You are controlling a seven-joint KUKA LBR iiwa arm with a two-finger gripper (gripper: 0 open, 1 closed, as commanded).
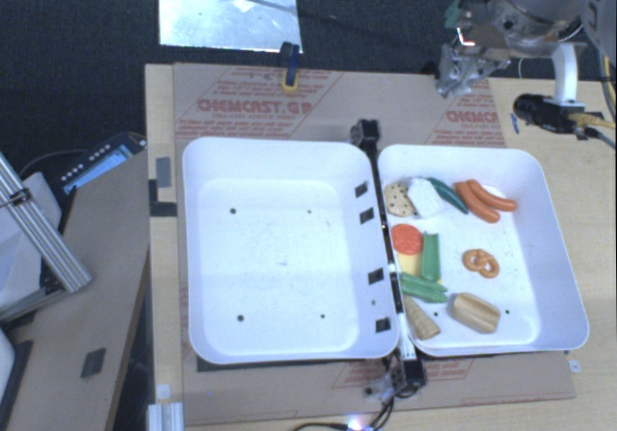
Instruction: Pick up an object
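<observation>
Pincer [459, 78], grip state unclear, hangs beyond right bin [549, 227] crowded with toy food [434, 246]

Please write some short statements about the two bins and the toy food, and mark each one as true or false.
1. All the toy food lies in the right bin. True.
2. The pretzel lies in the left bin. False: it lies in the right bin.
3. The gripper is up above the bench, beyond the far edge of the right bin. True.
4. The hot dog is near the right bin's front edge. False: it lies near the far edge.
5. The bread roll lies nearer the front edge than the pretzel. True.
</observation>
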